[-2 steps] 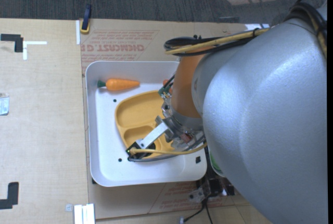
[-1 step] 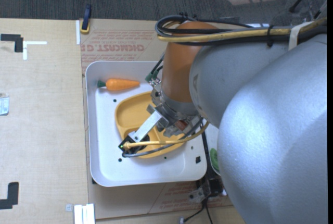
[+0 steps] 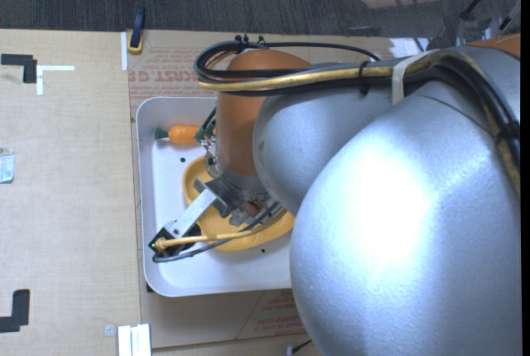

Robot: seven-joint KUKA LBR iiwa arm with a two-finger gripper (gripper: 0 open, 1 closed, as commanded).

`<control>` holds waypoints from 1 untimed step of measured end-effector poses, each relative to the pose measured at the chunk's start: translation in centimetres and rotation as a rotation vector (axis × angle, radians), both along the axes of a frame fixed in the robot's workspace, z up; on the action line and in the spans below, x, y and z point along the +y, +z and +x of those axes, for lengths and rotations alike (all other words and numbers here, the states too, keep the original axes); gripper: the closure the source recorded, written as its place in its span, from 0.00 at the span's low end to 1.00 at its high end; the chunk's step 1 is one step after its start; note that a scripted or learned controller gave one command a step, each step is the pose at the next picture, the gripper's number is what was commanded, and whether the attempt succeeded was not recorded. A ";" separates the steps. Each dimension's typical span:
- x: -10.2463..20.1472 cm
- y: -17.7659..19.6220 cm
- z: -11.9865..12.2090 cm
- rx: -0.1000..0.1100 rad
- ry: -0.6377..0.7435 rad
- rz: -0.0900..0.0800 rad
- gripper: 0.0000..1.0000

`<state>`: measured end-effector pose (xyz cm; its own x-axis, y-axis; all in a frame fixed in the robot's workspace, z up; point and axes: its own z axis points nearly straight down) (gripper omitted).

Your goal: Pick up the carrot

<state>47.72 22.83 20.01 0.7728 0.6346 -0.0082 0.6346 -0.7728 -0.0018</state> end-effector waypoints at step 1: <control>-0.1 -6.9 0.0 -0.004 -0.376 -0.001 1.00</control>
